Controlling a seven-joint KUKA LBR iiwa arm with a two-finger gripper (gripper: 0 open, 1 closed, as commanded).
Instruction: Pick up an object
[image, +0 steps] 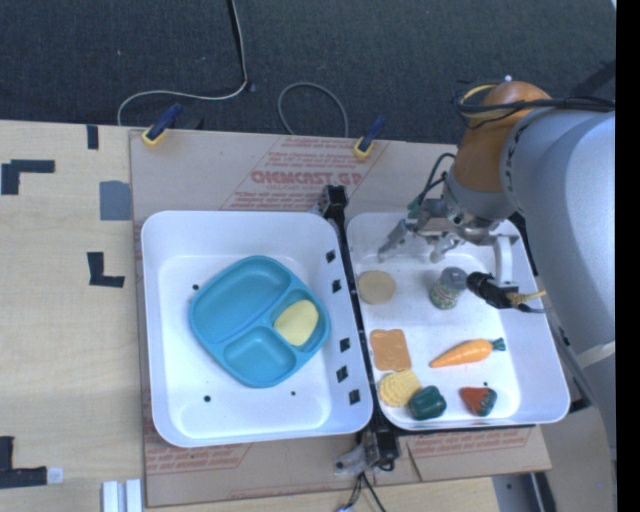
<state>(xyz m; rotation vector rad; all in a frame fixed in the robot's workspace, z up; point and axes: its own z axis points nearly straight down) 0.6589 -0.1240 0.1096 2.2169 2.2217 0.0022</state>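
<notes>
Right bin (540, 340), contents: small can (448, 288), upright or nearly so, in the upper middle of the bin, just below the end effector. Round tan disc (377, 287), left of the can, near the bin's left wall. Orange waffle-like square (390, 350), below the disc. Carrot (466, 352), lying on its side with its green top toward the right, between the square and the right wall. Yellow ridged piece (399, 386), at the lower left, touching or just beside a dark green piece (427, 403). Red strawberry-like piece (478, 400), right of the green piece, near the bottom wall.

End effector (432, 238): over the top part of the right bin, above the can; nothing visibly between its parts. Whether it is apart or together cannot be told from this angle. A black fitting with a yellow cable sits just right of the can.

Arm (560, 200): grey, with an orange band (480, 140) above the wrist, entering from the right and covering the bin's upper right corner.

Left bin (160, 330), contents: blue sectioned tray (245, 310), tilted diagonally, central. Pale yellow lemon-like piece (296, 322), in the tray's right compartment.

Table (60, 300): light wood with black tape marks; a cardboard sheet (290, 175) lies under both bins, held by two clamps at its top edge.
</notes>
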